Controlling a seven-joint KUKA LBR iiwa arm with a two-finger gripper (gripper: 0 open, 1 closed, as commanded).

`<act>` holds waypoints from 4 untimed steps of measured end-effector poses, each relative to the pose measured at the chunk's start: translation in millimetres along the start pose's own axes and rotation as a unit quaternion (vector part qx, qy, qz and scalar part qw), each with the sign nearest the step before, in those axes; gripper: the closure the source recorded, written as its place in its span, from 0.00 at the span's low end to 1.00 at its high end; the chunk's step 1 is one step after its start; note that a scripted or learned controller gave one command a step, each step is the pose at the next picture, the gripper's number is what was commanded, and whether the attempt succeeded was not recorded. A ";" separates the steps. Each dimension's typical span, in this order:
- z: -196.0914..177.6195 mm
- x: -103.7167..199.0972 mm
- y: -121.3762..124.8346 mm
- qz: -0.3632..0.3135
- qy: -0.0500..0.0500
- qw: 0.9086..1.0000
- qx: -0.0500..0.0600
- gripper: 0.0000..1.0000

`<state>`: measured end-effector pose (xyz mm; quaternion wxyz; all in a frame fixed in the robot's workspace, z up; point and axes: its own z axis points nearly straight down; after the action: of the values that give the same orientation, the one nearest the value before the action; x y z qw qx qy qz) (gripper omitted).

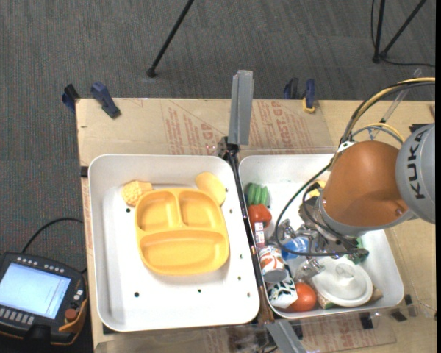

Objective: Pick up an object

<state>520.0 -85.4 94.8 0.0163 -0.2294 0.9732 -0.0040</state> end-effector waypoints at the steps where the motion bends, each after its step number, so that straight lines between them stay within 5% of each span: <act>1: -6.4 1.6 4.2 -0.004 0.007 1.000 -0.005 1.00; 2: -8.6 -1.5 3.8 -0.004 0.003 1.000 -0.003 0.00; 4: -1.5 6.0 -7.7 -0.030 -0.003 1.000 0.001 0.00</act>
<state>517.9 -95.0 96.2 0.0189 -0.2586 0.9658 -0.0052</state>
